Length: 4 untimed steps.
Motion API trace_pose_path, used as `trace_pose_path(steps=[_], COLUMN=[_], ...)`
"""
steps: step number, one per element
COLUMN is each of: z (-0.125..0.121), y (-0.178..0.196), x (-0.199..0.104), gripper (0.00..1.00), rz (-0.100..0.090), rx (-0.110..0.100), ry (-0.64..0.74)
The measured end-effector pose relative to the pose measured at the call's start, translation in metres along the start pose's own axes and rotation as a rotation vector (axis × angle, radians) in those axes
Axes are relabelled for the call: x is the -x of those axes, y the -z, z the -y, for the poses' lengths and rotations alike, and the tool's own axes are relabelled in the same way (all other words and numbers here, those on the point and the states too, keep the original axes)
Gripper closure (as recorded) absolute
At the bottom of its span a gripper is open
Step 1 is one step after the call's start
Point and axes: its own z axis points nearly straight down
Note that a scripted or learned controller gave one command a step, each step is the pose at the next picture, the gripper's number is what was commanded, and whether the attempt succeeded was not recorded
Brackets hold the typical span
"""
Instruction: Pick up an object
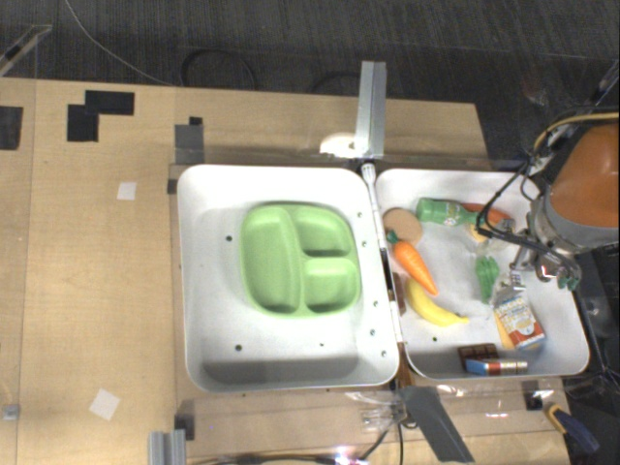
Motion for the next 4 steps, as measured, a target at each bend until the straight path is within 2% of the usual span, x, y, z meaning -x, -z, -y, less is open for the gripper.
trace_pose_path(steps=[1,2,3,4], z=[-0.024,-0.108,-0.108,-0.078], y=[-0.007,-0.004,0.009,0.114], x=[-0.042,-0.067,-0.061,-0.038], gripper=[0.0,0.0,1.0,1.0], rz=[-0.012,-0.01,0.009,-0.012], rx=[0.002,0.006,0.005,0.002], ry=[0.09,0.0,0.005,-0.075])
